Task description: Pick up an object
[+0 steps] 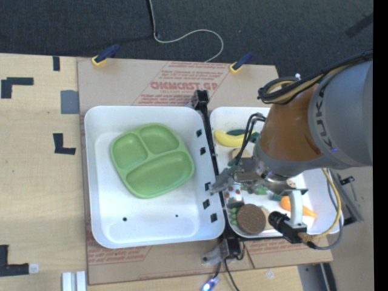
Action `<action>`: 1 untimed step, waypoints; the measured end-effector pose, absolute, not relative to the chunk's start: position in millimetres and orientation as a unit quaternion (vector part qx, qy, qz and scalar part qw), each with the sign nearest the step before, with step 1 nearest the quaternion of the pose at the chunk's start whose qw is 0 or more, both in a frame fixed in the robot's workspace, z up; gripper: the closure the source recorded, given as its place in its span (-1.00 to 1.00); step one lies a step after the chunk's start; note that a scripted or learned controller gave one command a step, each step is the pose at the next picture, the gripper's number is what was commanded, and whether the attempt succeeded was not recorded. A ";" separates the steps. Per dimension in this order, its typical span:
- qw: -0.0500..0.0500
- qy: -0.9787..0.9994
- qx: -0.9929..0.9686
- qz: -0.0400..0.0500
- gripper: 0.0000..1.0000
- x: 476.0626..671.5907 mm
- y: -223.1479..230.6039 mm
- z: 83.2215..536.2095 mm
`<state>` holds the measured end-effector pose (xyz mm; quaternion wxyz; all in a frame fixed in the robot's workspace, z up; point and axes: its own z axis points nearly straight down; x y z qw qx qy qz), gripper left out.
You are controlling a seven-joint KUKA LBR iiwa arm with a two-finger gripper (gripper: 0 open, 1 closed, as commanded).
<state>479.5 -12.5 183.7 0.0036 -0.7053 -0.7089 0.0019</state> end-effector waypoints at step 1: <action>-0.003 -0.710 -0.704 -0.004 -1.00 484.4 46.9 384.0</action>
